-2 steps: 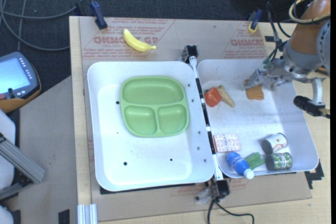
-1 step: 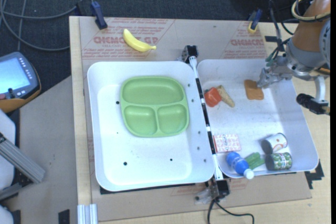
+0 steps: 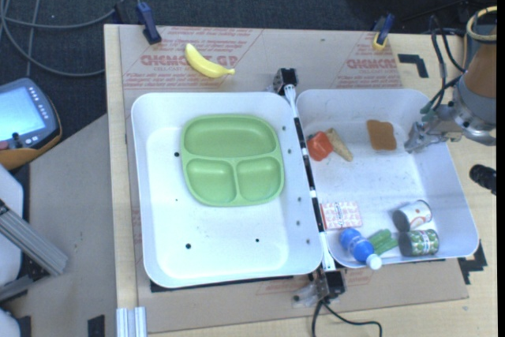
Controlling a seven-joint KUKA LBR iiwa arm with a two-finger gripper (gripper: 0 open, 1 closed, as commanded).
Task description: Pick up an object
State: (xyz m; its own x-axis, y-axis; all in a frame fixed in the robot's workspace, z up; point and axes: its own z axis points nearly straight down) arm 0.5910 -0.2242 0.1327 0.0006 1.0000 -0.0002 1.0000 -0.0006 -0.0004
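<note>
From my seat I see the arm (image 3: 481,67) reaching in from the right, its tool (image 3: 417,140) hanging over the far right part of the right bin (image 3: 442,177). I cannot tell how the tool is set at this angle, and I see nothing caught in it.

Just left of the tool, near the bin's far wall, lies a brown sponge-like block (image 3: 382,135). Further left, close to the divide between the bins, a red tomato-like piece (image 3: 319,146) touches a tan wedge (image 3: 341,144). Along the near side of this bin I have a small red-and-white printed packet (image 3: 341,214), a blue-capped bottle (image 3: 360,246) lying down, a green piece (image 3: 382,241) beside it, and two cans (image 3: 416,229) on their sides in the near right corner.

The left bin (image 3: 158,193) holds a green divided plate (image 3: 233,159) with three compartments. A yellow banana (image 3: 207,62) lies on the tabletop (image 3: 260,51) beyond that bin.
</note>
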